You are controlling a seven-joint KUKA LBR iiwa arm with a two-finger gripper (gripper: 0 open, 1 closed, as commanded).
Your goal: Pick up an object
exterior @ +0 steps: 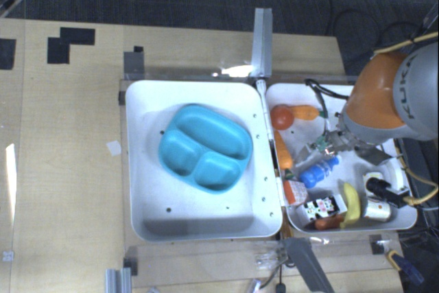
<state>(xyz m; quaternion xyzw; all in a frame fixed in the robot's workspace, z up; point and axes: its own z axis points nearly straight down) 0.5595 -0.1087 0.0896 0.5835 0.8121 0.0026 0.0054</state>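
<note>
My gripper (325, 148) hangs low in the right bin (410, 217), below the arm's orange band. It is just above a blue bottle-shaped object (316, 173) in the middle of that bin. A red ball-like fruit (282, 116) and an orange carrot-like piece (306, 112) lie at the bin's far left. Another orange piece (283, 155) rests along the left wall. Near the front lie a yellow banana (352, 202), a black and white box (323, 206) and a white and black cylinder (379, 208).
The left bin (140, 168) holds a blue divided plate (204, 146). A metal post (262, 44) stands behind the gap between the bins. Cables (406, 175) trail along the right bin's right side.
</note>
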